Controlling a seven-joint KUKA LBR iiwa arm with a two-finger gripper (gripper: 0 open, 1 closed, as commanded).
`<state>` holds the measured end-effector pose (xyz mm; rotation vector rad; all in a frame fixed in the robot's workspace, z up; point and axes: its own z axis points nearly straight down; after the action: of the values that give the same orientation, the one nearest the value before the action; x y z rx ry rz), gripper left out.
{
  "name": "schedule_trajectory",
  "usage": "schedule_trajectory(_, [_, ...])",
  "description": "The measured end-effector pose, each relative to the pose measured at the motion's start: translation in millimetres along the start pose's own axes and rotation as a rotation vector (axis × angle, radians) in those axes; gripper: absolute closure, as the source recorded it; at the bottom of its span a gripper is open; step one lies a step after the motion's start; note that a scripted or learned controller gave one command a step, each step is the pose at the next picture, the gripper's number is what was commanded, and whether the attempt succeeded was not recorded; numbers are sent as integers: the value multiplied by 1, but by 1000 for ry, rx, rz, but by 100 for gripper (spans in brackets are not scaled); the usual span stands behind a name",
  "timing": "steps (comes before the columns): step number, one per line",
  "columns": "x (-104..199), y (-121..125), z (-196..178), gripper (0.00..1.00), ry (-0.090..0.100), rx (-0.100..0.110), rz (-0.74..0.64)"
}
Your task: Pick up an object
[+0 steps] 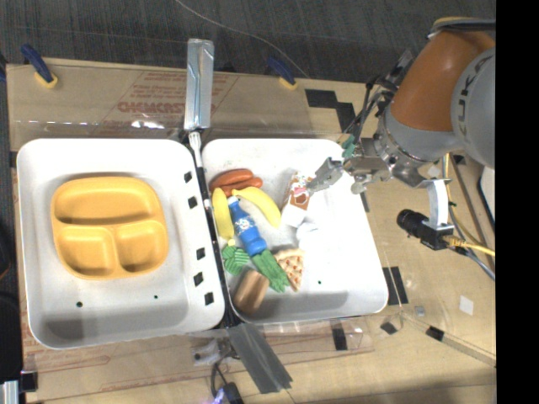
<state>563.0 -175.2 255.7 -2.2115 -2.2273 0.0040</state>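
Note:
My gripper (318, 179) hangs over the upper right part of the right bin (354, 259), fingers pointing left. A small brown and white packet (296, 200) sits at the fingertips, and the gripper looks shut on its top end. The packet seems to be off the floor, with a faint shadow beside it. To its left lies a pile: a red sausage (236, 178), a banana (263, 206), a yellow corn cob (221, 215), a blue bottle (246, 227), a green item (268, 266), a pizza slice (291, 268) and a brown cylinder (250, 291).
The left bin (34, 251) holds a yellow divided tray (108, 224). A ridge with black clips (202, 225) separates the two bins. Bare white floor (337, 251) lies in the right part of the right bin, below the gripper.

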Motion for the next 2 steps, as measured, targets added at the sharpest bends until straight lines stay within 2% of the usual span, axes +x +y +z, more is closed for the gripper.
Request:
schedule_trajectory(1, [-23,61,130,0,3,11,75])
schedule_trajectory(2, [-19,51,159,0,1,0,-39])
